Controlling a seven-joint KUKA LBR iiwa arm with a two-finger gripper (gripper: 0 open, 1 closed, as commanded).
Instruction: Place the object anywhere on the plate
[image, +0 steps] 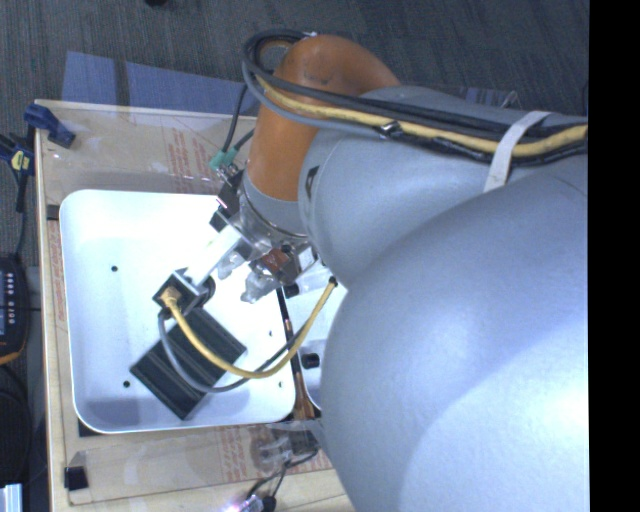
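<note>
**The counter and what sits on it**

We see a pale wooden counter (150, 150) with faint red writing on it. A big white bin (100, 250) sits on its left part. Just beside it, on the right, we see a thin bit of a second white bin (312, 395); the rest is hidden. A blue clip (47, 124) sits at the far left corner.

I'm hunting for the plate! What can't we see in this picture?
1. Right bin: camera view, nearly all covered by the grey arm, so its contents are hidden.
2. Gripper: camera view, small and blurred; whether it holds anything is unclear.
3. Left bin: camera view, right edge partly behind the arm.
</note>
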